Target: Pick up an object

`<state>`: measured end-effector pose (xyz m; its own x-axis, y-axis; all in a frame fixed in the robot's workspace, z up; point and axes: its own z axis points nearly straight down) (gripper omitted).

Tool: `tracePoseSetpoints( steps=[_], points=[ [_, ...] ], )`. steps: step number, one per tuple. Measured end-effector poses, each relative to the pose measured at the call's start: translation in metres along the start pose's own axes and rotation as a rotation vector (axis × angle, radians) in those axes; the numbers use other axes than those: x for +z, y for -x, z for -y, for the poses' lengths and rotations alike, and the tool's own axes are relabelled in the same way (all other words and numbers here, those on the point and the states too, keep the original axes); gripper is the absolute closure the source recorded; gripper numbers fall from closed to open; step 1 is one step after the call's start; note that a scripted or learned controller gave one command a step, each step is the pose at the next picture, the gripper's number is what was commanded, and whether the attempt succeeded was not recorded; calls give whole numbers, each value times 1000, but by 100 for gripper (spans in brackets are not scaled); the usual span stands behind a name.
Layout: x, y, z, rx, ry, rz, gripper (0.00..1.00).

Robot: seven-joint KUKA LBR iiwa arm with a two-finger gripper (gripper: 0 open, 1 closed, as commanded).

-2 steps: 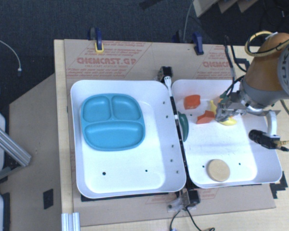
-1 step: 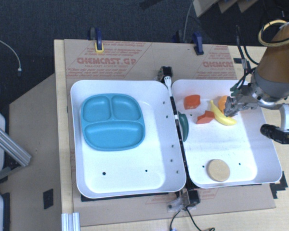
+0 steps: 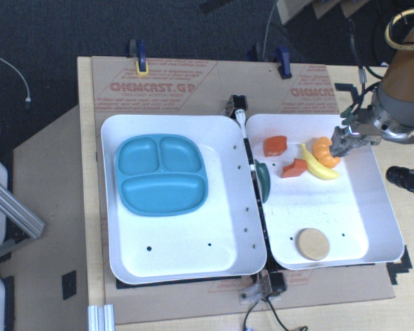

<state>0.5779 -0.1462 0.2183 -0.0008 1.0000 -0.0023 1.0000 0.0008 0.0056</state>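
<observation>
Over at the right edge of the frame, the grey arm with its orange band reaches in, and its two-finger gripper (image 3: 343, 142) hangs low in the upper right part of the right-hand shallow white bin (image 3: 372, 216). Whether its jaws are apart or together cannot be told from this slant. Just left of the gripper lie a small orange round toy (image 3: 322, 147) and a yellow plastic banana (image 3: 319, 165), touching each other. Further left sit an orange-red block (image 3: 275, 145) and a red-orange wedge (image 3: 294, 168). A dark green piece (image 3: 263, 179) lies at the bin's left wall. A tan round disc (image 3: 312, 243) rests near the lower edge. The left-hand white bin (image 3: 186, 254) holds a blue divided plastic plate (image 3: 162, 174).
</observation>
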Motion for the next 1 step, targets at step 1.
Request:
tracePoseSetpoints(
  steps=[1],
  points=[
    [-12,-52,1,-5,-3,-3,100]
  ],
)
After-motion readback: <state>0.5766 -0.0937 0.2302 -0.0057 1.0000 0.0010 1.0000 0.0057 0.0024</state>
